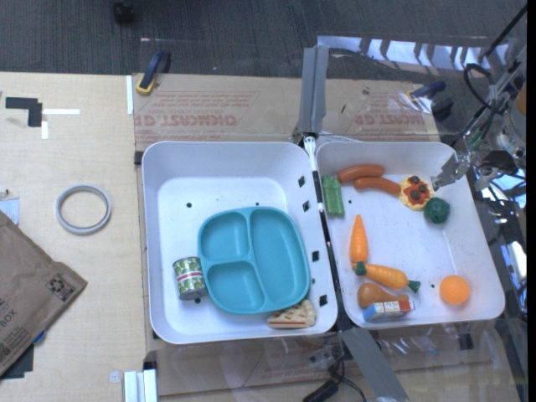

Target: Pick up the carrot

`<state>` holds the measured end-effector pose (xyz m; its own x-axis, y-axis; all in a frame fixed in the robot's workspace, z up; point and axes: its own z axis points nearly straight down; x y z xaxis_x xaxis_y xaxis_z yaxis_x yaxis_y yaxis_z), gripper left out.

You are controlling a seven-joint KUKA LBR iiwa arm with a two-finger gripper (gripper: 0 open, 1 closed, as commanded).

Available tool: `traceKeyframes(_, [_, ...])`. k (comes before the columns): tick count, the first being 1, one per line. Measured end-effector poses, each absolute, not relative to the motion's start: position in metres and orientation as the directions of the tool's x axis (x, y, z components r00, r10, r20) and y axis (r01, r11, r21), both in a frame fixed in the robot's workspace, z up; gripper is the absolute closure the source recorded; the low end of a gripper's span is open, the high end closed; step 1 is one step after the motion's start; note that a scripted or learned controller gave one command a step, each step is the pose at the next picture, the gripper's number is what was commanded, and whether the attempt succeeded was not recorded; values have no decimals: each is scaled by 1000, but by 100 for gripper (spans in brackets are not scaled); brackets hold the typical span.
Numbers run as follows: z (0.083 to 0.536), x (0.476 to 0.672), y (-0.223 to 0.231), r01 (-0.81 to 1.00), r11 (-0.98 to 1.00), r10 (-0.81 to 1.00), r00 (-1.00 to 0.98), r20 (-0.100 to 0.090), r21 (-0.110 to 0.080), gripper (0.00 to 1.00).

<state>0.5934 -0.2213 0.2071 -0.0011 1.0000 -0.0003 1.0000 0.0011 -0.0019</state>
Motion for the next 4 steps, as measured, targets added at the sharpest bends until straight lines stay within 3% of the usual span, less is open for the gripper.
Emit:
traceKeyframes(1, [272,652,-175,988,-152,988,152,-2,0,0])
traceKeyframes(2, [126,621,-111,967,-254,967,254,-1,-4,0])
traceKeyframes(3, [191,582,-52,932,-363,932,363,-2,-4,0])
traceKeyframes(4, [191,591,-24,990,-141,990,141,-1,-2,0])
